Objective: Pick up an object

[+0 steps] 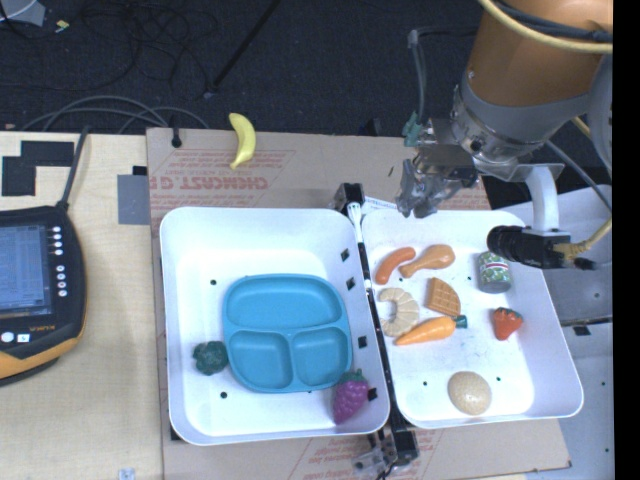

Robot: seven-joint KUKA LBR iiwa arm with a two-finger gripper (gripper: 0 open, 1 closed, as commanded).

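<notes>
My gripper (pixel 428 194) hangs above the far edge of the right bin (pixel 560 388), with nothing seen between its fingers. Below it in that bin lie a sausage (pixel 393 262), a chicken drumstick (pixel 431 260), a shrimp (pixel 399 309), a waffle piece (pixel 444 295) and a carrot (pixel 428 330). Further right are a small green can (pixel 494 271), a strawberry (pixel 506 322) and an egg (pixel 469 391). The left bin (pixel 190 238) holds a blue divided plate (pixel 285 330), a broccoli floret (pixel 210 357) and purple grapes (pixel 350 398).
A banana (pixel 242 139) lies on the cardboard behind the left bin. A teach pendant (pixel 35 283) rests on the bench at far left. A black cylindrical fixture (pixel 525 245) juts over the right bin's far right side.
</notes>
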